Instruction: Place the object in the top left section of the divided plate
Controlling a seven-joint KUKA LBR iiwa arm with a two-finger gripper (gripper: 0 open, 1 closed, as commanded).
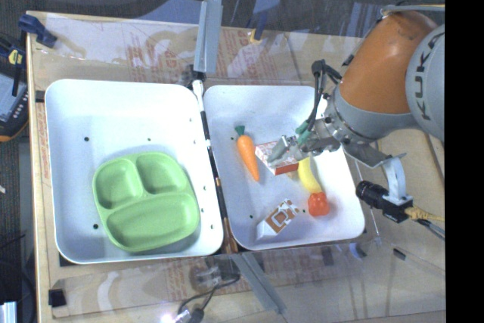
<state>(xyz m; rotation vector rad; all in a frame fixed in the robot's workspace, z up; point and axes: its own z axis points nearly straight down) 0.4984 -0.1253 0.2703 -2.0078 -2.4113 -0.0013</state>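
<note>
the jaws [291,150] are seen lowered onto the red-and-white box [274,158] in the right bin [227,110]; whether they are spread or pinching cannot be told. the green divided plate [146,202] lies well apart, leftward. a centred, square grip is advised before lifting.

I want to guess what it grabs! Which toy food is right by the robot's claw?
The red-and-white box sits at the gripper. The carrot, banana and red pepper lie farther away.
</note>
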